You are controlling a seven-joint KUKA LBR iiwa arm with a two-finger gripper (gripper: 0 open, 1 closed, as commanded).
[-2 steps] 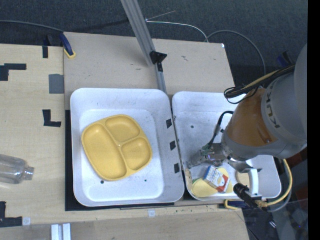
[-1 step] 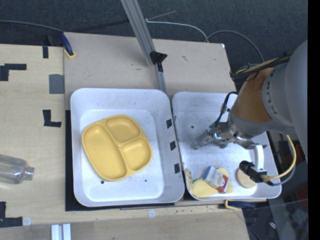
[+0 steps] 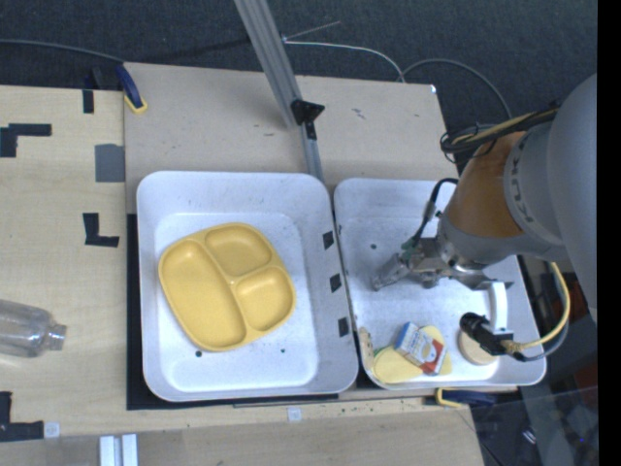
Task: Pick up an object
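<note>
Wooden bench carries two white bins side by side, with dark floor beyond its far edge. Whether the gripper's fingers are apart or together cannot be told; they point left, low over the bare floor of the right bin, with nothing visible between them. Behind them the grey wrist and the orange band lead off to the right.

Near the gripper, toward the near edge of the same bin, lies a small packet in red, white and blue, resting on a pale yellow piece. Just right of these sits a round tan object, close to a yellow cable.

Left bin holds a yellow divided plate with three compartments, lying flat. A grey pole slants up from between the bins. At the far left of the bench a clear bottle lies on its side.
</note>
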